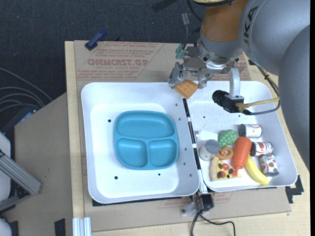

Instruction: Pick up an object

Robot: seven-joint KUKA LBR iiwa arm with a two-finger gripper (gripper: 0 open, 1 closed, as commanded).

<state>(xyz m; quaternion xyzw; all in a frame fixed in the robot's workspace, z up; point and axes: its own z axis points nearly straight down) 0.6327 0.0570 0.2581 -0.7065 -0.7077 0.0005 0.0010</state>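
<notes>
My gripper (186,86) hangs over the far edge of the bins, near the divider, shut on a tan waffle-patterned cracker (186,88) that sits between its fingers, lifted above the bin rim. In the right bin (280,132) lie a carrot (240,152), a banana (257,171), a green broccoli piece (227,137), a pizza slice (222,169), a small pretzel (225,153), a grey disc (212,146) and red-and-white cans (264,148), all clustered at the near right.
A blue three-compartment plate (145,139) rests in the middle of the left bin (96,132). A cardboard sheet (118,63) lies behind the bins, with a blue clip (95,40) at its far left corner. The divider (191,132) runs between the bins.
</notes>
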